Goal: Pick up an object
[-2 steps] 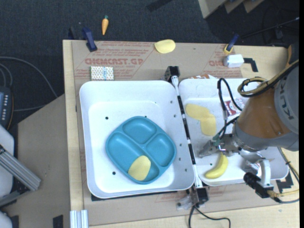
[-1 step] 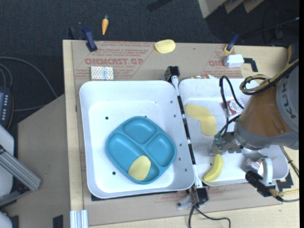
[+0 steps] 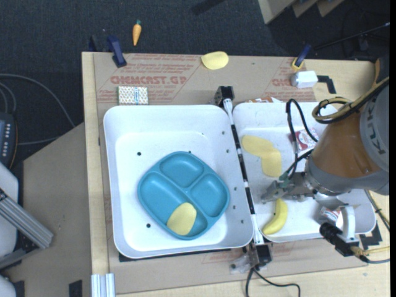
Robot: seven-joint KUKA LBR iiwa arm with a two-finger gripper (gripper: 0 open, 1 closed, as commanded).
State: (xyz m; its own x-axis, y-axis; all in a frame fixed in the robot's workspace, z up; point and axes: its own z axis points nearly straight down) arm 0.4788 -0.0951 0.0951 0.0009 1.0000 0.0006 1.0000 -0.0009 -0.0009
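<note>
Cardboard-topped counter [image 3: 185, 73] carries two white bins, and the end effector [image 3: 281, 187], grip state indiscernible, hangs just above the curved yellow plastic banana [image 3: 276, 218], seemingly lined up for a pick.

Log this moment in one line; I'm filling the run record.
phase: reaching | gripper: low in right bin, above banana | grasp: none seen | left bin: blue tray with yellow piece

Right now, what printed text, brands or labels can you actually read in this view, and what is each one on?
"CHEMCAST G P": red print on the brown board behind the left bin.
Same red print near the board's right back corner: too blurred to read.
"KU": on the arm, cut off at the frame edge.
Red-and-white packet in the right bin: print too small to read.
</note>
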